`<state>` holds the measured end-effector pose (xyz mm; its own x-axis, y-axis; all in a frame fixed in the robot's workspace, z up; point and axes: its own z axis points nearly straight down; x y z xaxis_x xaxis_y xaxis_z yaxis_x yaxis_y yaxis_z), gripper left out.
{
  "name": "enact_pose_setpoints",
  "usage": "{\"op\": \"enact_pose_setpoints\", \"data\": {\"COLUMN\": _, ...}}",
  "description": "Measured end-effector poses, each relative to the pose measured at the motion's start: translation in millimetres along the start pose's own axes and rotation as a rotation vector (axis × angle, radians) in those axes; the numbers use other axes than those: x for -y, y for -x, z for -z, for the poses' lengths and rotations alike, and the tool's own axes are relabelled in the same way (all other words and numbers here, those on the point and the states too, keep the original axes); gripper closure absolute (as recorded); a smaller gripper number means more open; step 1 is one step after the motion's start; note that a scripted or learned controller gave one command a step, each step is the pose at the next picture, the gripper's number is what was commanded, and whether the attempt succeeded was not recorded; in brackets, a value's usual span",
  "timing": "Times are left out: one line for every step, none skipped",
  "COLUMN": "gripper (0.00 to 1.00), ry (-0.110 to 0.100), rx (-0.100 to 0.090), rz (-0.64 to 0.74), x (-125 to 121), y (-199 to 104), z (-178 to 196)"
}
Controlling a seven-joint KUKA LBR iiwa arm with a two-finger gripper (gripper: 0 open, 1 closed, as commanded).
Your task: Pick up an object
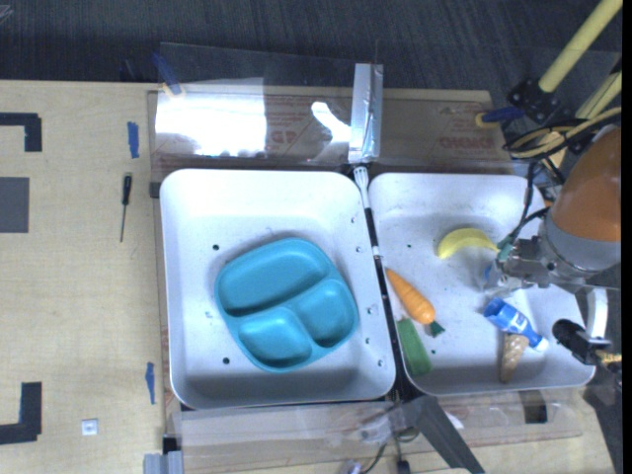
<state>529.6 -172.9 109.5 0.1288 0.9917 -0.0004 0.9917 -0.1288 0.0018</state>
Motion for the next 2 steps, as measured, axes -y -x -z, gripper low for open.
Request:
{"op": "enact_pose_setpoints", "data": {"gripper": 0.0, "ry": -0.001, "rx": 0.0, "rz": 0.0, "x": 0, "y": 0, "z": -1}}
{"op": "enact_pose_setpoints", "data": {"gripper": 0.0, "ry": -0.005, "rx": -0.002, "rz": -0.083, "x": 12, "y": -24, "z": -2}}
